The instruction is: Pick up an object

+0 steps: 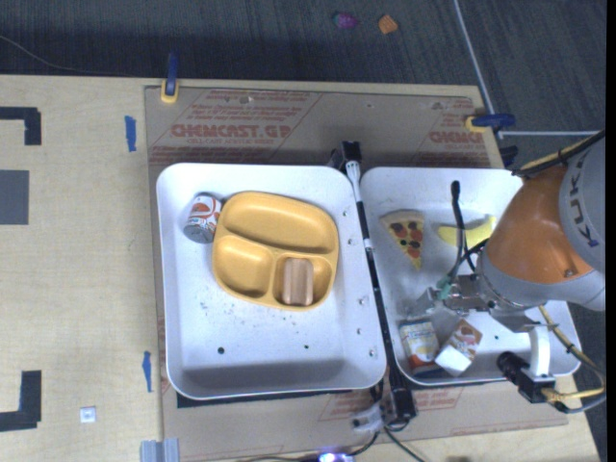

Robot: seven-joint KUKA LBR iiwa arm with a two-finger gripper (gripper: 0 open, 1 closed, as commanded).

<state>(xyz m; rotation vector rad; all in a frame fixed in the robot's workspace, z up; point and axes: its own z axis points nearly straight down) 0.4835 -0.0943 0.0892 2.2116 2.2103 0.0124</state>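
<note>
Fingers (443, 296) hang low in the right bin (380, 258), too blurred to tell whether they are wide or narrow. A packet (419, 341) lies just below them, a white block (452, 359) beside it, and a pizza slice (405, 235) above.

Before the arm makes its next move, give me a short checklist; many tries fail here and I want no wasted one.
1. Pincer over the right bin: ok.
2. Something between its fingers: cannot tell.
3. Small packets close below the pincer: ok.
4. Pizza slice lies apart from the arm: ok.
5. Yellow tray and can in the left bin, out of the way: ok.
</note>
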